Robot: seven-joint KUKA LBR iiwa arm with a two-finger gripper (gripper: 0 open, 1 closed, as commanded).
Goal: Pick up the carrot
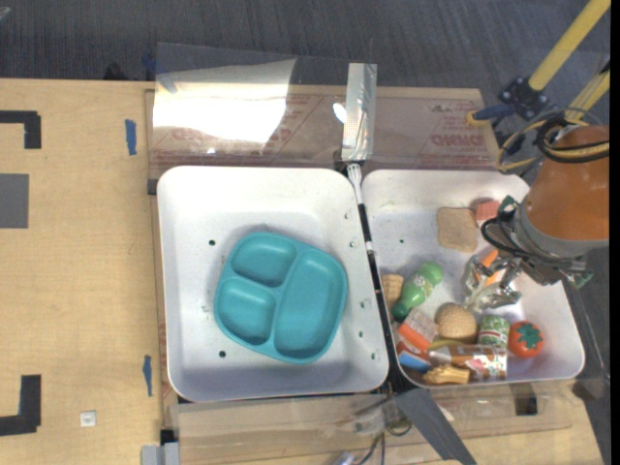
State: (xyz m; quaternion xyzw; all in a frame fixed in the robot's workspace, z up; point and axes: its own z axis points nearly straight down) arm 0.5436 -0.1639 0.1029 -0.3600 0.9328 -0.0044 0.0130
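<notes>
Your pincer point(492, 284) hangs low at the right of the frame, above the toys, something orange at its tips, grip impossible to judge, carrot point(417, 336) lower left.

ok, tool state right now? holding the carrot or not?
Tool: low in the right bin, something orange at its tip; open or closed cannot be told, nor whether it holds the carrot.

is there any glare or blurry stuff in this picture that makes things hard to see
In the camera view, strong glare washes out the clear sheet behind the left bin; the foil strip also shines; the gripper and the small toy foods around it look soft and smeared, so the carrot is hard to make out; the teal tray is evenly lit.
</notes>
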